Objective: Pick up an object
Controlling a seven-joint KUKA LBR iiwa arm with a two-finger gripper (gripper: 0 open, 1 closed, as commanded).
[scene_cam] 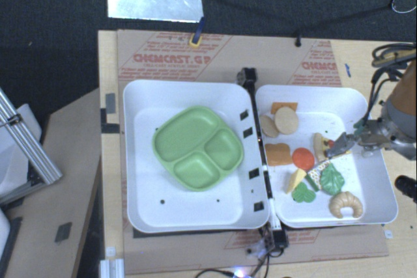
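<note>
Bench [163, 52]: a brown board printed with red lettering, bearing both bins; it lies beneath and to the left of the fingers.
Left bin [140, 205]: a shallow white bin, well apart from the fingers on their left side.
Right bin [378, 202]: a shallow white bin touching the left bin along a black hinged seam; the fingers hang inside its right half.
Green plate [195, 146]: a three-compartment plate lying tilted in the left bin, far to the left of the fingers.
Arm [402, 107]: grey, entering from the right edge and bent down over the right bin's right wall, with cables looped above it.
Gripper [339, 145]: reaches leftward and slightly downward from the wrist; whether its fingers stand wide or narrow cannot be told, and no item is seen between them.
Croissant [346, 204]: tan, at the bin's lower right, below the fingers and apart from them.
Toast slice [278, 153]: orange-brown, left of the fingers, beside the red disc.
Round cracker [286, 120]: pale, above and left of the fingers, overlapping an orange square.
Green leaf [332, 179]: just below the fingertips, near but not clearly touching.
Red disc [303, 159]: just left of and below the fingers.
Yellow wedge [296, 180]: lower left of the fingers.
Broccoli piece [303, 193]: beside the wedge, further below.
</note>
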